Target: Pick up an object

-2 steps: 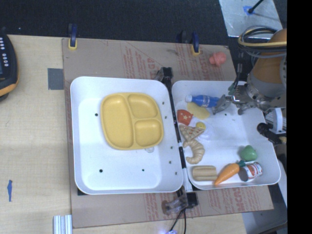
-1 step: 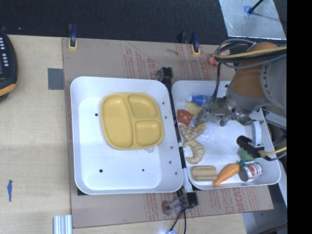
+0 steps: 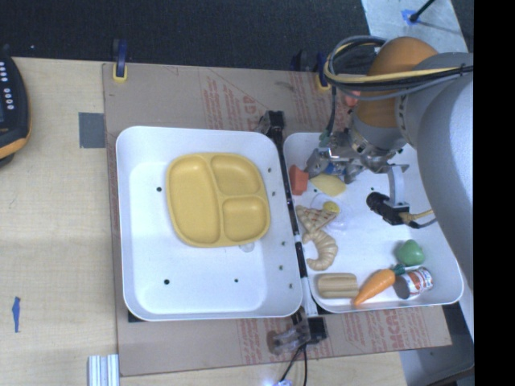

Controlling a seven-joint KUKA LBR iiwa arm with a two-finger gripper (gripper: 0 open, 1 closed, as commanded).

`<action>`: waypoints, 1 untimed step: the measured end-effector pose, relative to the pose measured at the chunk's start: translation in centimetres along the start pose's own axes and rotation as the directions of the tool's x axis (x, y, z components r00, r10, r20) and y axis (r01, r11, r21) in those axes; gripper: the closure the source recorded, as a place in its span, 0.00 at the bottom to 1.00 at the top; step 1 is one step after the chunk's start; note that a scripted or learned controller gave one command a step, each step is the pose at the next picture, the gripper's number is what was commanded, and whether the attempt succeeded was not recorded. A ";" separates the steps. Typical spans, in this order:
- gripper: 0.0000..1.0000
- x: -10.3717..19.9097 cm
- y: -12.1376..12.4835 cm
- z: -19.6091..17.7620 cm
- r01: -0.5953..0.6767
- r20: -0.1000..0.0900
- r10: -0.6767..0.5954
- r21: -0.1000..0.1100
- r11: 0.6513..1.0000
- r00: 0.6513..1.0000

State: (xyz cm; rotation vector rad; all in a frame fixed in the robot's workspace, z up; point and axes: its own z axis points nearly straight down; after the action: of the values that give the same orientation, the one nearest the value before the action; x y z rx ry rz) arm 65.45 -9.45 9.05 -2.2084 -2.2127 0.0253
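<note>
Observed from the near edge back. In the right bin (image 3: 451, 292), at 5 o'clock, a toy carrot (image 3: 373, 285) lies tilted, its tip touching a small can (image 3: 416, 281); a green piece (image 3: 410, 252) sits just beyond the can at 4 o'clock. A tan bun-like piece (image 3: 335, 284) lies at 6 o'clock, a curved croissant (image 3: 323, 252) just above it. Toward 9 o'clock sits a pale, knobbly item (image 3: 315, 217), kind unclear. At 11 o'clock an orange-red piece (image 3: 298, 180) rests against the bin's left wall, beside a yellow lemon-like piece (image 3: 329, 185). The gripper (image 3: 348, 166) stands at 12 o'clock, directly over the yellow piece; finger state: cannot tell. The left bin (image 3: 145, 288) holds 1 yellow divided plate (image 3: 217, 199), with 3 compartments, toward 12 o'clock.
</note>
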 end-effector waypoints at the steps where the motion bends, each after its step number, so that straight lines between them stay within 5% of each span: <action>1: 0.00 -4.8 -0.1 0.0 -0.004 -0.002 0.004 -0.007 1.000 1.000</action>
State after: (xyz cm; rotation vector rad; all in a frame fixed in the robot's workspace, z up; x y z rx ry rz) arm 65.31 -14.22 9.02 -2.2156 -2.2105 0.0153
